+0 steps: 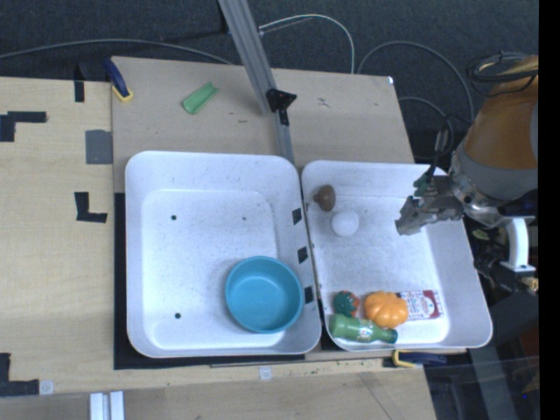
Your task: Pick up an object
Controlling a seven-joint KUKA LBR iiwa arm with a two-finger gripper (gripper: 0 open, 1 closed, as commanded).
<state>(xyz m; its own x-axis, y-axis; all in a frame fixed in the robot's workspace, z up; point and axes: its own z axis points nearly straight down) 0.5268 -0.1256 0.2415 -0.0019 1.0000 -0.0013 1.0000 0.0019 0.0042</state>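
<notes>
My gripper (409,223) hangs over the right side of the right bin (455,278), near its right wall, with nothing visible between its fingers. In that bin a brown egg-shaped object (325,197) and a white ball (345,224) lie at the upper left, well to the gripper's left. Along the bin's front edge sit an orange round object (385,308), a green bottle-like object (357,329), a small red-and-green item (345,303) and a red-and-white packet (426,304). A blue bowl (262,293) rests in the left bin (175,234) at its front right corner.
A grey pole (254,51) slants down from the top to the gap between the bins. A green block (199,98) and a blue-yellow clip (117,79) lie on the bench behind the left bin. Cables loop behind the right bin.
</notes>
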